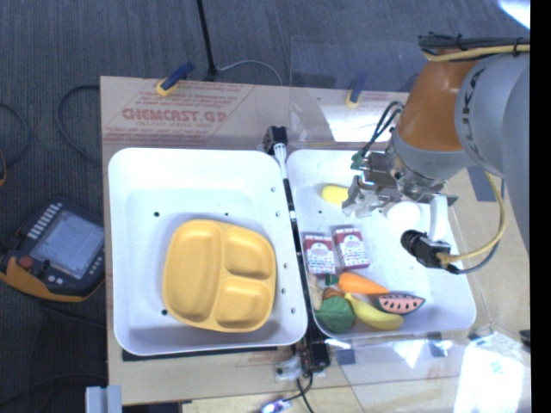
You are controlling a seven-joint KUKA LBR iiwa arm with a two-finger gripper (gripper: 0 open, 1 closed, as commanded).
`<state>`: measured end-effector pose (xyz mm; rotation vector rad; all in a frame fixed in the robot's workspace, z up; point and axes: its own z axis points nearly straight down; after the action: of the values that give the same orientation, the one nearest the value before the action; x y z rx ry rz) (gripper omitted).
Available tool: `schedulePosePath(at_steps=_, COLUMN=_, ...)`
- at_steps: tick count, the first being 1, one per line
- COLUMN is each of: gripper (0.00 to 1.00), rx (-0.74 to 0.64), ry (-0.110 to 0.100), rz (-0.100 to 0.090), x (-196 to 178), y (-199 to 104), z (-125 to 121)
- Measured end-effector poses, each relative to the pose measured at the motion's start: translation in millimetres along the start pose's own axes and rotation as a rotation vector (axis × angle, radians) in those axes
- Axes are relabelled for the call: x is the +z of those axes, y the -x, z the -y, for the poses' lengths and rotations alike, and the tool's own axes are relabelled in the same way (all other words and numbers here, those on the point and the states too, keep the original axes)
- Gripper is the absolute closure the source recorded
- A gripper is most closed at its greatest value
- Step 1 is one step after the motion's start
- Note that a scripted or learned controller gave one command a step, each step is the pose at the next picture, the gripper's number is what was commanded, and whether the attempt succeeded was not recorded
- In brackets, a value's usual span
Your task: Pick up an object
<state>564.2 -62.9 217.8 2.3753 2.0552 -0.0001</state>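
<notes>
Nearest me in the right bin (461, 304) I see a green vegetable (337, 313), a banana (376, 313), a watermelon slice (402, 302) and a carrot (362, 284) clustered together, with two small red cartons (335, 250) side by side just behind them. In the left bin (129, 231) sits a yellow divided tray (219, 274). Farther back, the gripper (368, 192) hangs beside a yellow lemon-like piece (335, 194); I cannot tell how it is set.
</notes>
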Motion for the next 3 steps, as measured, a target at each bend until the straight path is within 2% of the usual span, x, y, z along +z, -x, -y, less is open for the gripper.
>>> schedulePosePath(at_steps=1, gripper=0.0, rx=0.001, ry=-0.002, rz=0.001, x=1, y=1, z=0)
schedulePosePath(at_steps=2, gripper=0.0, rx=-0.277, ry=-0.002, rz=0.0, x=34, y=26, z=20)
schedulePosePath(at_steps=3, gripper=0.0, rx=-0.309, ry=0.003, rz=0.001, x=112, y=41, z=1)
